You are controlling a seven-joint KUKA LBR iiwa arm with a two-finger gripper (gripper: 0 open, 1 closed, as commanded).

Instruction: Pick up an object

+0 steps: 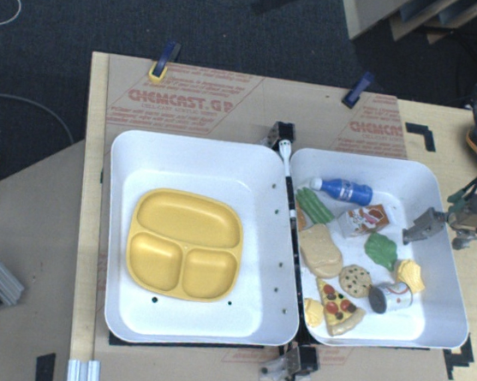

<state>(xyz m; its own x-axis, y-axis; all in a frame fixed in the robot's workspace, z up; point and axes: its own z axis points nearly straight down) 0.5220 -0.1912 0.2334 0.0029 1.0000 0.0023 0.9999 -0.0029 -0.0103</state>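
The right bin (445, 297) holds several toy foods: a blue bottle (342, 190), a green pickle (314, 208), a red and white packet (366, 218), a green leaf (380, 249), a tan bread slice (321, 252), a cookie (354, 281), a pizza slice (338, 308), a yellow piece (409, 274) and a small grey cup (383, 299). My gripper (440, 234) hangs over the bin's right side, above and to the right of the green leaf. Its fingers look spread, and nothing is between them.
The left bin (129, 172) holds a yellow divided plate (185, 243). A small yellow wedge (313, 312) lies by the pizza at the right bin's front left. Clamps (162, 62) sit on the bench's back edge.
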